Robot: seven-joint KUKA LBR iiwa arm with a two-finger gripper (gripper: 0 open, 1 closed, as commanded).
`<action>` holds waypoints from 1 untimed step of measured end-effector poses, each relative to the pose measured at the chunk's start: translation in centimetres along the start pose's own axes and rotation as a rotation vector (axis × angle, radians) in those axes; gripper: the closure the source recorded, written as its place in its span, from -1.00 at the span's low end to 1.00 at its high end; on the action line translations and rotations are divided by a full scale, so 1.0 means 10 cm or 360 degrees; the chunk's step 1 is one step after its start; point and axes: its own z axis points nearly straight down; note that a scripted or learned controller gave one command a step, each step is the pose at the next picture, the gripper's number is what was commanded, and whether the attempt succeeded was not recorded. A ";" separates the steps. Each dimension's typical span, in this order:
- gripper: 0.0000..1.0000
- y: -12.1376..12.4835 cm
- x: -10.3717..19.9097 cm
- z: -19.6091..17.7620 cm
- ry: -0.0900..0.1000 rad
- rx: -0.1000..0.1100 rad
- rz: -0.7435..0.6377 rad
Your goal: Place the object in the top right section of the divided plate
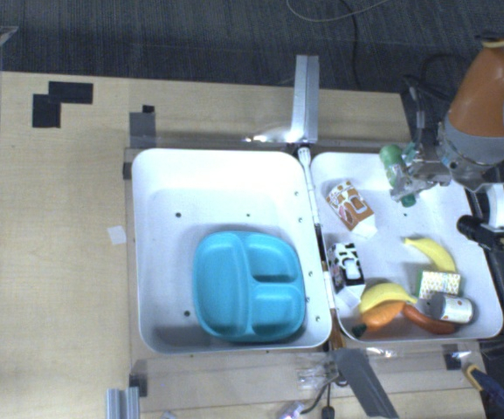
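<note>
The pincer [406, 182] pinches a small green object [395, 160]; the blue plastic divided plate [250, 286] lies well to its lower left.

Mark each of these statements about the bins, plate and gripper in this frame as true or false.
1. The blue divided plate lies in the left bin. True.
2. Food already sits on the plate. False: its sections are bare.
3. The gripper is over the right bin, near a green object. True.
4. Both bananas are in the left bin. False: one banana and the other banana lie in the right bin.
</note>
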 end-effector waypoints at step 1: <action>1.00 -0.18 0.30 -1.02 0.0000 -0.0001 0.0563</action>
